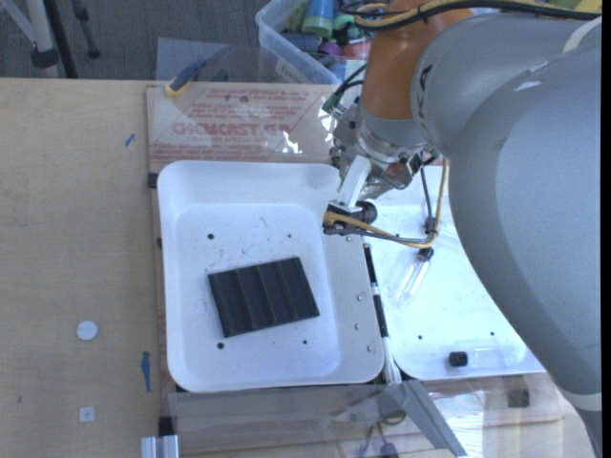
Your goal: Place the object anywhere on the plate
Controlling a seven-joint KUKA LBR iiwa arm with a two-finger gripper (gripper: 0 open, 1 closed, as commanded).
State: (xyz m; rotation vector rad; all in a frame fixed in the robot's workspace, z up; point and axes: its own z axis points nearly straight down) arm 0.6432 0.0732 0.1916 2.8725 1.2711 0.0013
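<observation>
The arm (520,151) looms over the right side of your view, its wrist hanging above the seam between the two bins. The left bin (191,208) holds the dark ribbed plate (263,296), lying flat and slightly askew near its middle. The right bin (449,308) carries the likely object, a small black piece (458,358) near its front edge, well apart from the plate, and a clear slender piece (412,277) beside the divider. The gripper (387,172) sits tucked under the wrist; you cannot tell whether the claw is spread or pressed together, and nothing shows pinched in it. Judge this as pre-pick: come down squarely over the small piece, confirm it is caught before lifting, then carry it across the divider and release low over the plate's centre so it cannot roll off the ribs.
</observation>
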